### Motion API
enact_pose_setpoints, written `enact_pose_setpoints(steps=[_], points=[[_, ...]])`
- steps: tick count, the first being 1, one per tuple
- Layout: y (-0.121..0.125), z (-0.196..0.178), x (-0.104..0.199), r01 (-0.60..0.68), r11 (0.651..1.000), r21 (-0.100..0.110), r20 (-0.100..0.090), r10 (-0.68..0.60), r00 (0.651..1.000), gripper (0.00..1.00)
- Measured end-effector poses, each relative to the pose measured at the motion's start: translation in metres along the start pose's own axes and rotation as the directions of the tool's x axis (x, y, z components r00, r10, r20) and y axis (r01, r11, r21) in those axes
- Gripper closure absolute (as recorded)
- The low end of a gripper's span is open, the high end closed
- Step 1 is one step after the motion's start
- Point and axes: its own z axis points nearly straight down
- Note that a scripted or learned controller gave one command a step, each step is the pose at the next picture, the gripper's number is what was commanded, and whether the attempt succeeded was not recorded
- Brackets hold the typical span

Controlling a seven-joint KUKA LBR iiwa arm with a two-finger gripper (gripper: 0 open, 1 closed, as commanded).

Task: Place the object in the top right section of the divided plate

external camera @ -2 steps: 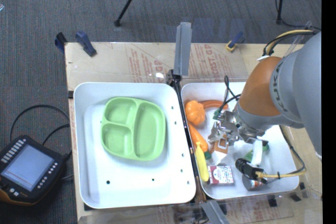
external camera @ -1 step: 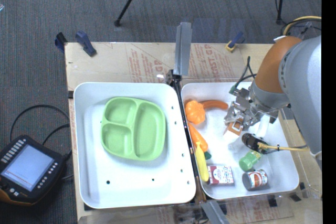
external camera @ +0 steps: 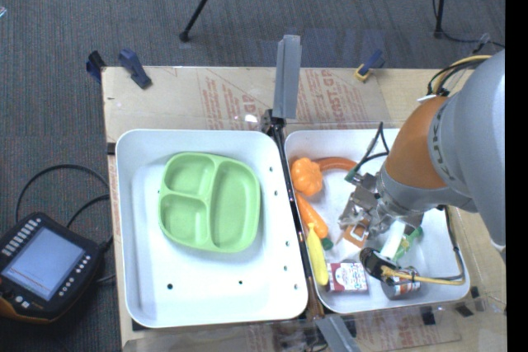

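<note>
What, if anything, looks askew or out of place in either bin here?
Nothing looks spilled or broken. The green divided plate sits flat in the left bin, slightly rotated. In the right bin the toys lie jumbled against its left wall: an orange pumpkin, a carrot, a yellow piece.

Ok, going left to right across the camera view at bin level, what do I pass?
Handheld controller → green divided plate → small orange pumpkin → gripper → arm's orange band.
</note>
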Motion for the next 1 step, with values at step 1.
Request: enact_pose_setpoints(steps=[1], points=[[0.0616, 0.0007, -0.0142, -0.413, 0.911, -0.001, 0.002, 0.413, 0.911, 1.00]])
